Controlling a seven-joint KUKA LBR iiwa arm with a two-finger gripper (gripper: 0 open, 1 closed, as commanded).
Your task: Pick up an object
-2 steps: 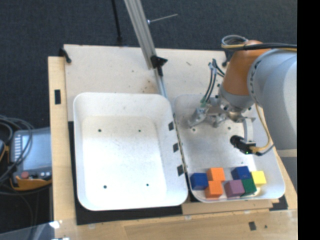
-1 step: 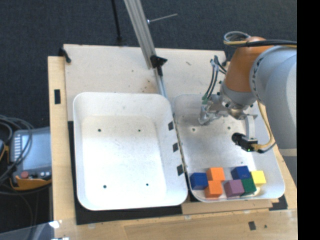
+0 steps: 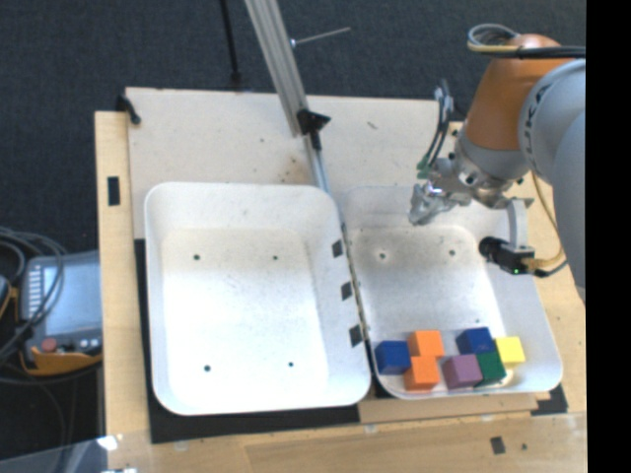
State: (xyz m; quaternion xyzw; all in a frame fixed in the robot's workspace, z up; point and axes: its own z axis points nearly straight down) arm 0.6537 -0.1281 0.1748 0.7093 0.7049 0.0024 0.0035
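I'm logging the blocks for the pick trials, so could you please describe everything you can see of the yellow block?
The yellow block is a small, plain cube, plastic or painted wood by its look. It rests flat in the right bin, near the front right corner, at the right end of the block cluster. The green block sits against its left side. The gripper is far from it.

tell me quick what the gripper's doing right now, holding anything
gripper: over the far end of the right bin, apart from the blocks; holding nothing visible, open or shut cannot be told
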